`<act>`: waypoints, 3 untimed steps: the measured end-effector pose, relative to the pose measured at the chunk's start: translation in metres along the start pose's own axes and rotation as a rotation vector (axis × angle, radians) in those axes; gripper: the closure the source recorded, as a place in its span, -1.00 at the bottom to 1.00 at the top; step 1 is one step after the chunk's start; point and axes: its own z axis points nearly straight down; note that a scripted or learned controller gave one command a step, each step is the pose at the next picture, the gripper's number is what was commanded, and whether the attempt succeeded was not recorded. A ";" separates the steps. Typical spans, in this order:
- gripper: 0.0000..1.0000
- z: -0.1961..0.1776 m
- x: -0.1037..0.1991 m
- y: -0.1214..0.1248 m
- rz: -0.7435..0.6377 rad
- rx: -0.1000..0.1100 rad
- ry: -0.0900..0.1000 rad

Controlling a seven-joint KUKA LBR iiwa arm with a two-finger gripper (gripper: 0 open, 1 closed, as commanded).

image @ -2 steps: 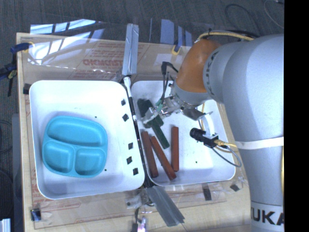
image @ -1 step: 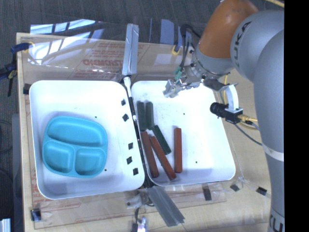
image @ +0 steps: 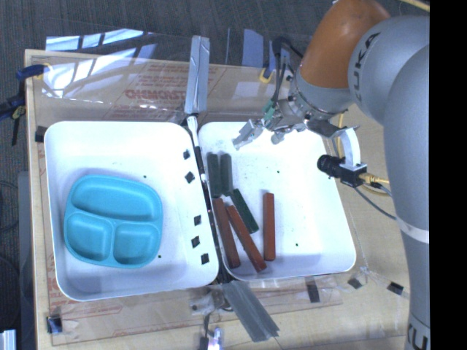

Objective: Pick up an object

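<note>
Nearest the camera, at the bottom lip of the right-hand white bin [image: 343,228], lie the lower ends of two reddish-brown flat sticks [image: 237,238] that sit side by side, slanting up and to the left toward the divider between the bins. Just to their right, a third reddish-brown stick [image: 269,225] lies almost straight up and down, close to but apart from the slanted pair. Against the upper part of the slanted pair rests a dark green flat stick [image: 244,210], tilted the same way. Above it, along the bin's left wall, two more dark green sticks [image: 219,173] lie parallel and nearly upright in the view.

All these pieces crowd the left half of the right bin; its right half is bare white floor. The two-finger gripper [image: 252,132] hangs over the bin's upper edge, above and slightly right of the topmost green sticks, well apart from the brown ones. Its fingers look spread, with nothing between them.

Over in the left-hand white bin [image: 58,141] sits a light blue plastic tray with three compartments [image: 113,221].
</note>
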 end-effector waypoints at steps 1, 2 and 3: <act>-1.00 0.093 -0.028 -0.040 0.037 0.004 0.003; -1.00 0.148 -0.056 -0.086 0.106 -0.015 0.002; 1.00 0.140 -0.055 -0.084 0.098 -0.015 0.005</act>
